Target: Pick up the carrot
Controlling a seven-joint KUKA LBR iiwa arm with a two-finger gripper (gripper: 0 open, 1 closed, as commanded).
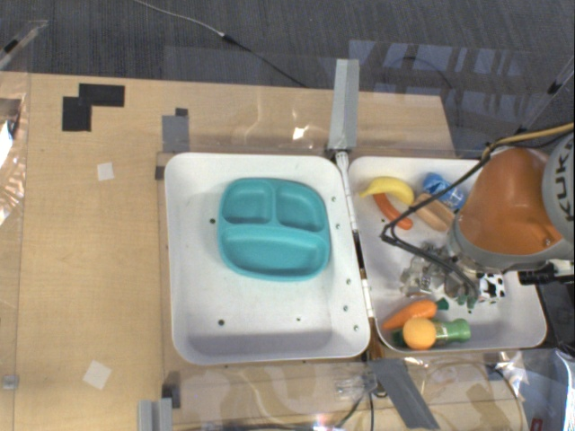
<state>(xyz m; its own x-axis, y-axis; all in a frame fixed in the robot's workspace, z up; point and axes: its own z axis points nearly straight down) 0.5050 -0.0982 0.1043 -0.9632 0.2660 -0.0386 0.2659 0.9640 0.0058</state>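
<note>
The carrot [410, 313] is a small orange piece lying at the front of the right bin [530, 330], pointing front-left, with its thick end toward a green item. My gripper [433, 277] hangs low over the middle of that bin, just behind and slightly right of the carrot. Nothing shows in its grasp. The arm's orange band and grey wrist [510, 214] cover the bin's right side.
A yellow-orange ball [419, 333] and a green piece [454, 332] lie right in front of the carrot. A banana [388, 188], a red sausage [392, 208], a tan piece [433, 216] and a blue item [435, 185] sit at the back. A black-and-white toy [490, 287] is right of the gripper. A teal divided plate [272, 228] rests in the left bin [193, 330].
</note>
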